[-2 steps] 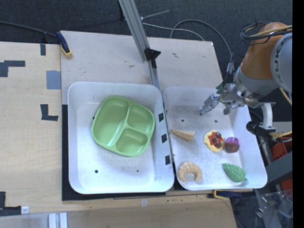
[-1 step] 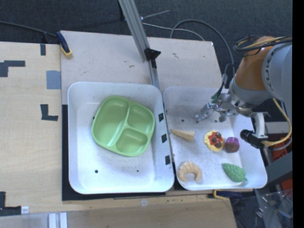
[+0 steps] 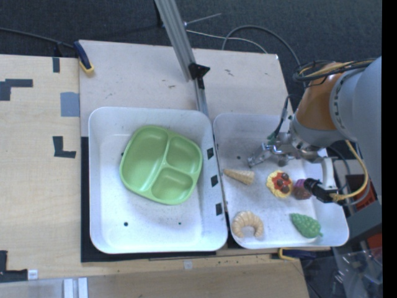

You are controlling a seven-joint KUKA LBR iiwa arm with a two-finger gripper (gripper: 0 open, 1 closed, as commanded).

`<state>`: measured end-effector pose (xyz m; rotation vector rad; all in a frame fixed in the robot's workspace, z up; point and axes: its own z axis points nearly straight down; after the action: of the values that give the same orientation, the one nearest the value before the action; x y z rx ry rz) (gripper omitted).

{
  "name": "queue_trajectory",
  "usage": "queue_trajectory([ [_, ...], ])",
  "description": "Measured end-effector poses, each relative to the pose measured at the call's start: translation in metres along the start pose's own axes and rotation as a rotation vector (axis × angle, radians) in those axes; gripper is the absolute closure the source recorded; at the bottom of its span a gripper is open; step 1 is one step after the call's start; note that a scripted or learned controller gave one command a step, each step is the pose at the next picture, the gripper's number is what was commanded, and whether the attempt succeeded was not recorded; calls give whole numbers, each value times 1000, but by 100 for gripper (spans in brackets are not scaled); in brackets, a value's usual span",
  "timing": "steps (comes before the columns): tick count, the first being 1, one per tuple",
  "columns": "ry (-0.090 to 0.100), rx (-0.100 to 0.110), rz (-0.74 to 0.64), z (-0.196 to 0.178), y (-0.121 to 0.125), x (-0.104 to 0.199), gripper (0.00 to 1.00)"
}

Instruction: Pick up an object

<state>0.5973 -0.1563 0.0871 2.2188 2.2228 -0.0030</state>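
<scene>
Bins stood side by side on the bench [image 3: 142,79]: the left bin [image 3: 102,185] held a green divided plate [image 3: 161,164], lying tilted toward its middle, and the right bin [image 3: 248,132] held the small food pieces. The arm [image 3: 338,107], grey with an orange band, was seen reaching in from the right, and its gripper [image 3: 263,157] was lowered over the upper middle of the right bin. Nothing could be seen between its metal parts, and whether it was released or clenched could not be told. A cone-shaped pastry [image 3: 239,176] lay just below the gripper, apart from it. A fruit tart [image 3: 280,184] lay to the right of the cone, with a dark purple piece [image 3: 302,189] just beside it. A croissant [image 3: 248,224] rested near the bin's lower left corner, and a green leafy piece [image 3: 306,225] near its lower right corner.
</scene>
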Motion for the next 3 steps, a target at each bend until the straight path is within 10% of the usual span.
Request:
queue_trajectory([
  [1, 2, 1, -1, -11, 0, 1, 100],
  [3, 1, -5, 0, -127, -1, 2, 100],
])
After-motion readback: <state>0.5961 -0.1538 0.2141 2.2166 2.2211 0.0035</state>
